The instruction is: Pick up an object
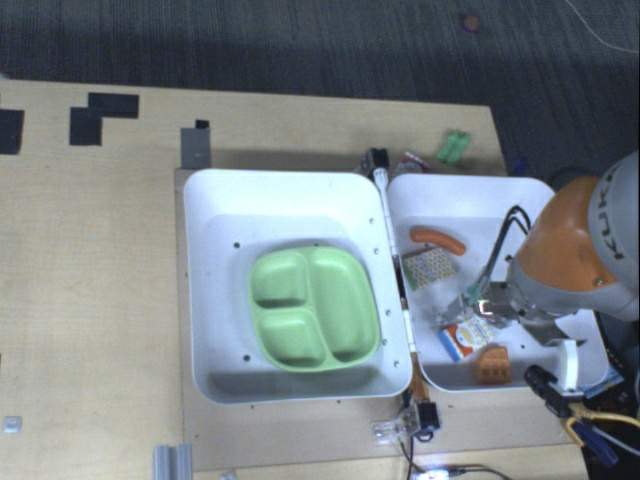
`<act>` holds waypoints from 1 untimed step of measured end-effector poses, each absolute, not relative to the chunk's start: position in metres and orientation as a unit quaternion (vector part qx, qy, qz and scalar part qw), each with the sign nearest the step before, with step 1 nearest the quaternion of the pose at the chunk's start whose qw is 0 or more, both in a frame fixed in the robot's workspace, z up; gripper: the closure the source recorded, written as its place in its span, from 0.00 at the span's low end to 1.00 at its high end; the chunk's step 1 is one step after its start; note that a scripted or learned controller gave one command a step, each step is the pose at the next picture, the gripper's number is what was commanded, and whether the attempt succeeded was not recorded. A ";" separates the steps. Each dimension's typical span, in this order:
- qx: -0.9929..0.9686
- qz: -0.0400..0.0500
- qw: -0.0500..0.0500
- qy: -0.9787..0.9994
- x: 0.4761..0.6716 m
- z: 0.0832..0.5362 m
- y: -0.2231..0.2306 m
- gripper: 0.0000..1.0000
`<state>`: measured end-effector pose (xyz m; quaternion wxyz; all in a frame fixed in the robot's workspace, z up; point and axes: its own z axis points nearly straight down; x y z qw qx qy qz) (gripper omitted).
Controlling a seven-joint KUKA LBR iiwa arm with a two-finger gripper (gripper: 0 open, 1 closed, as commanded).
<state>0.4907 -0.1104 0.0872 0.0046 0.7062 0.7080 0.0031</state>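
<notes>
- An orange block [492,365] is lying by the right bin's [520,190] near edge.
- The pincer [472,311] is hovering just above a small packet [466,340]; its state is unclear.
- A sausage [437,239] is sitting toward the far edge.

The left bin [215,268] has bare rim around the green tray [315,306]; the right bin [425,368] is crowded.

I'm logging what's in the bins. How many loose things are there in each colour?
Green: 1, divided plate
Orange-red: 1, sausage
Orange-brown: 1, block
Grey speckled: 1, packet
White, blue and red: 1, carton
Total: 5
</notes>
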 end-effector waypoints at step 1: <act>0.707 0.003 0.007 0.708 0.490 0.087 -0.089 0.00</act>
